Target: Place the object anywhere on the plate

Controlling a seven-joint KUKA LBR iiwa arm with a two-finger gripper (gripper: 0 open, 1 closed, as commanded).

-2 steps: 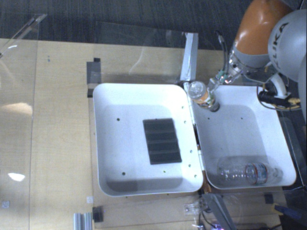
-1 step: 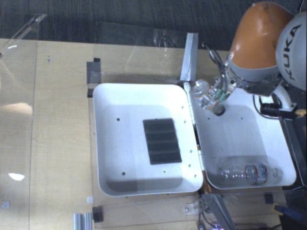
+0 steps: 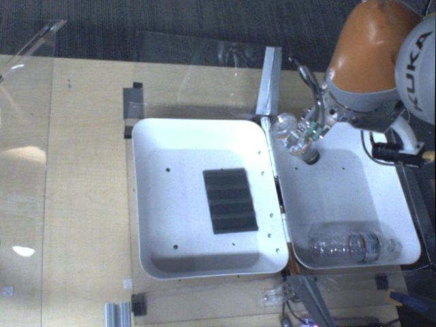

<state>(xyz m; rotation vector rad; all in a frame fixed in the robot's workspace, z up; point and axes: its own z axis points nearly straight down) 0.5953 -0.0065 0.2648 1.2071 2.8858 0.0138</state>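
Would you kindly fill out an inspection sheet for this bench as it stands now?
Surface: light wooden bench bearing two shallow white bins side by side.
Job's things: dark ribbed rectangular plate lies flat mid left bin; clear plastic bottle lies on its side at the near edge of the right bin.
Clutter: nothing seen in the bins beyond these.
Grippers: gripper hovers over the right bin's far left corner, apart from the bottle; finger state unclear.
Cables: black cable by the arm at right; wires below the bins' near edge.
Surroundings: clear panels stand behind and left of the bins; dark floor beyond.
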